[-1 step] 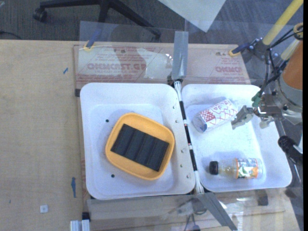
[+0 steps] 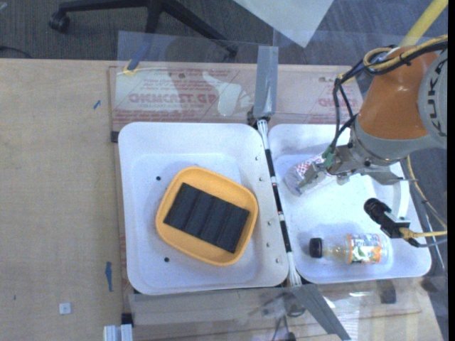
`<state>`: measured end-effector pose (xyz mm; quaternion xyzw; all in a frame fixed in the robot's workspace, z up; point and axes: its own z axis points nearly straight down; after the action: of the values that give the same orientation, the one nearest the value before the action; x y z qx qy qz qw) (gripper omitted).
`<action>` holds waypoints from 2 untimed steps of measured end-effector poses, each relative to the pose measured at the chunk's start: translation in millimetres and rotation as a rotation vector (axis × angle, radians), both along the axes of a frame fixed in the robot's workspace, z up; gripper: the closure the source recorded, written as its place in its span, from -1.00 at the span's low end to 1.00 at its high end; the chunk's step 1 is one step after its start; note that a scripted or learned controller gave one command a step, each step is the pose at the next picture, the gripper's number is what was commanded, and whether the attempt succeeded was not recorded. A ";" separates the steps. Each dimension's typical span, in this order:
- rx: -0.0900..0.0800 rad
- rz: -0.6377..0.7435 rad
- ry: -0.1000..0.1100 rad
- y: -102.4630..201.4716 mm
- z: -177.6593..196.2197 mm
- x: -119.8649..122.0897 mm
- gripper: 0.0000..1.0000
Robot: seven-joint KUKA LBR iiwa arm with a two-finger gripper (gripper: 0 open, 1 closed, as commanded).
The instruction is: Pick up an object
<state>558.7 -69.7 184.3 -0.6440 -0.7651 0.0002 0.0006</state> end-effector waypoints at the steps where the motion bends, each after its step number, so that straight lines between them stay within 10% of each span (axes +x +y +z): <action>1: -0.001 0.034 -0.004 24.7 16.1 4.9 -1.00; 2: -0.004 -0.140 -0.024 -54.9 -46.5 96.1 -1.00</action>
<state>654.8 -124.6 137.8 -0.6958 -0.7181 -0.0061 -0.0096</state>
